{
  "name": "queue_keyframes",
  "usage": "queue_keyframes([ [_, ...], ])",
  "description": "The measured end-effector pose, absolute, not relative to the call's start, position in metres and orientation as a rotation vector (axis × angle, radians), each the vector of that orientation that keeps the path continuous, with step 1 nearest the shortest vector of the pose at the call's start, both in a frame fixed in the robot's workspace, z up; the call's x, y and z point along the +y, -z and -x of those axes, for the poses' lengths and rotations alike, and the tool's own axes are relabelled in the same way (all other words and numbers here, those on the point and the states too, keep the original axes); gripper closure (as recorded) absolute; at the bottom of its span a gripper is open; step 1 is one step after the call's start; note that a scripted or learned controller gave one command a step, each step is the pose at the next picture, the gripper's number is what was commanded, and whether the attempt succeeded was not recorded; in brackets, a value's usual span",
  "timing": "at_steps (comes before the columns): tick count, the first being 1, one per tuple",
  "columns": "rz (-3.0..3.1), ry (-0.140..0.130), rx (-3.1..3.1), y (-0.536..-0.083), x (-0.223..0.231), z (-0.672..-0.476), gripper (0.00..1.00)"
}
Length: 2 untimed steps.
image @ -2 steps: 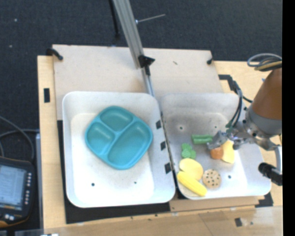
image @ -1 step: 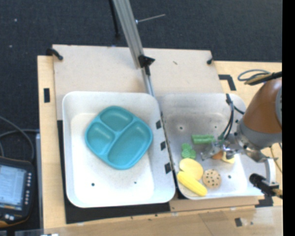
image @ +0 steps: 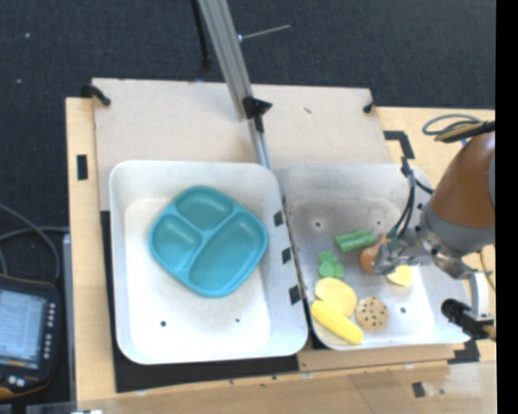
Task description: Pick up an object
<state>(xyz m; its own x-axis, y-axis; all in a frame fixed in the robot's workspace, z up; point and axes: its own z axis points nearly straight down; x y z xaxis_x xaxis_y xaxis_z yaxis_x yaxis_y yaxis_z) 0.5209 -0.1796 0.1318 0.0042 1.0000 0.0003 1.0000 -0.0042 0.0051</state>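
The right bin (image: 328, 188) holds several toy foods: a green bar (image: 356, 241), a small orange piece (image: 369, 259), a green leafy piece (image: 330, 265), a yellow round piece (image: 336, 292), a yellow corn cob (image: 336, 323), a brown cookie (image: 371, 313) and a pale yellow piece (image: 401, 276). My gripper (image: 386, 260) is down in this bin, right beside the orange piece and just left of the pale yellow piece. The arm with its orange band (image: 464, 188) reaches in from the right.
The left bin (image: 138, 317) holds a blue divided plate (image: 209, 240). A slanted metal rail (image: 229, 50) runs from the top down to the gap between the bins. A pendant with a screen (image: 13, 322) lies off the bench at the left.
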Motion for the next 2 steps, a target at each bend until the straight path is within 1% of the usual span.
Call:
queue_keyframes([
  [1,-2.218,-0.005,2.217,-0.176,-0.182,-0.518,1.00],
  [2,-2.212,-0.006,2.220,-0.230,-0.184,-0.521,1.00],
])
